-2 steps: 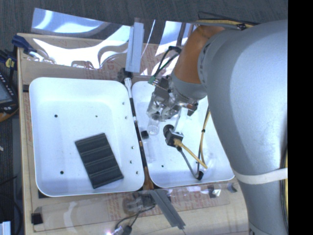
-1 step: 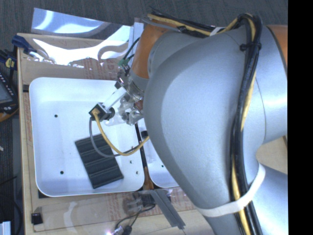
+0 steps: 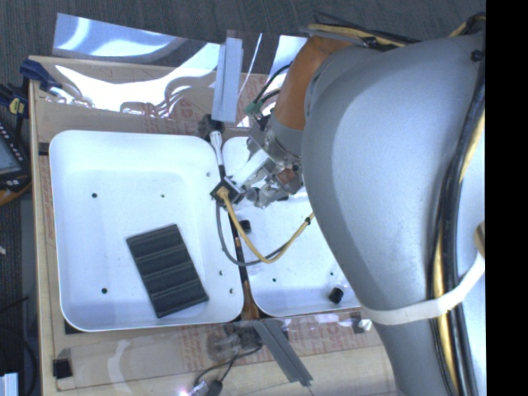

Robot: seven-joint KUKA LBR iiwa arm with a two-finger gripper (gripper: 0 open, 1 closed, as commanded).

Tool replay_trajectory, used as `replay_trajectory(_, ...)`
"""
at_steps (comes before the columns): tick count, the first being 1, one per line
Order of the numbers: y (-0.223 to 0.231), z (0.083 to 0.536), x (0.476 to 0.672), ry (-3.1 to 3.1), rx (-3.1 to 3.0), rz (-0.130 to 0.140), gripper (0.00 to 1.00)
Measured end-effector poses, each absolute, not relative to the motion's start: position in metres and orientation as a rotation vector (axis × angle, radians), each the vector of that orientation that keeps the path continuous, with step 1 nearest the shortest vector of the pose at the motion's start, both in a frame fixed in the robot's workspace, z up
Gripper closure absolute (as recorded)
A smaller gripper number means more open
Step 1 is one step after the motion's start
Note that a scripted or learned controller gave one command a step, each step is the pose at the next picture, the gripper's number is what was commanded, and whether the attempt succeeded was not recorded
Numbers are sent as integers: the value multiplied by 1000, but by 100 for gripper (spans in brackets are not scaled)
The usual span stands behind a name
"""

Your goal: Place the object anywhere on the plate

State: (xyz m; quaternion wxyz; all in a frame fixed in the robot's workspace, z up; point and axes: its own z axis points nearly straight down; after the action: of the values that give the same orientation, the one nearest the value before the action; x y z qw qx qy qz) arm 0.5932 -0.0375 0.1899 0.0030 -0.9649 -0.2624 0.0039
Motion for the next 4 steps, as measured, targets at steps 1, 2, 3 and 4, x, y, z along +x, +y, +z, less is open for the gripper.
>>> replay_trajectory(1,22,191,611,-1282,-2864,4,100)
replay_trajectory(2,114,124,614,-1276,-2865,13,100)
replay_trajectory(3,91,191,646,-637,-3077,2,100)
replay_trajectory(4,146,273,638,-763,-3047,-1,100)
